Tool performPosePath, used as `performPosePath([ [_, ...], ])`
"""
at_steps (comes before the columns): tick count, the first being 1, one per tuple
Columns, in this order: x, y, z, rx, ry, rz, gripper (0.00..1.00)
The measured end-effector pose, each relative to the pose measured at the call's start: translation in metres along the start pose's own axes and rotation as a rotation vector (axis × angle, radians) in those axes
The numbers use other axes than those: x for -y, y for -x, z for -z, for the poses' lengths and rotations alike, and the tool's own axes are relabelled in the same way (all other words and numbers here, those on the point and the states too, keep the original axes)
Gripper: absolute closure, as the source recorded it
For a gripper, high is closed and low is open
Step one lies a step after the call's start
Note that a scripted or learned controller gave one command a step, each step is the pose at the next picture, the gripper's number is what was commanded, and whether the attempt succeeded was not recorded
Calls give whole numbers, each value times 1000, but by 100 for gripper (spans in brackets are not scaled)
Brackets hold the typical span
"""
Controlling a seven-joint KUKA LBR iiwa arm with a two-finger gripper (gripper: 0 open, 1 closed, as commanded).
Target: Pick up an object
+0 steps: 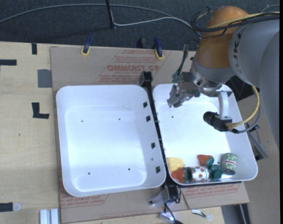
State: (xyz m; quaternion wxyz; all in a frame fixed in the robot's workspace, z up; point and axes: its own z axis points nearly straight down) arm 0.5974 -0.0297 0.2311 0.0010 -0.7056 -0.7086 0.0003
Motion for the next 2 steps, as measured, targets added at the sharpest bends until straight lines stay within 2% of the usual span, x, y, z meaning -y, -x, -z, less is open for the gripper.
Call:
performPosePath([
  [1, 2, -54, -13, 0, 0, 0, 100],
  [2, 12, -112, -4, 0, 1, 1, 100],
])
